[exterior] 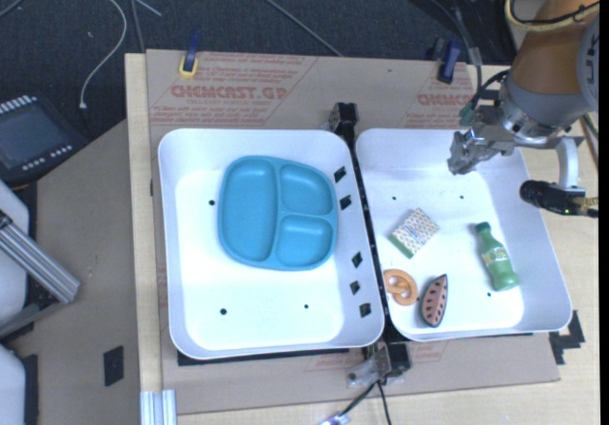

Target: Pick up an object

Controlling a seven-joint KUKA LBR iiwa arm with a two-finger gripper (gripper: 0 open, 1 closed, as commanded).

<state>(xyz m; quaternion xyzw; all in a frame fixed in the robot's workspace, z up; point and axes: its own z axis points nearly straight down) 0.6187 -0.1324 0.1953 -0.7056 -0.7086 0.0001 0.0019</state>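
Note:
Several small objects lie in the right bin: a checkered green and white packet, a green bottle lying on its side, a pretzel and a brown oval piece with dark seeds. My gripper hangs over the bin's far part, above and to the right of the packet. Nothing shows between its tips.
The left bin holds a blue divided plate. Black clips run down the seam between the bins. Clamps stand at the bench's far edge, and cables lie on the floor beyond.

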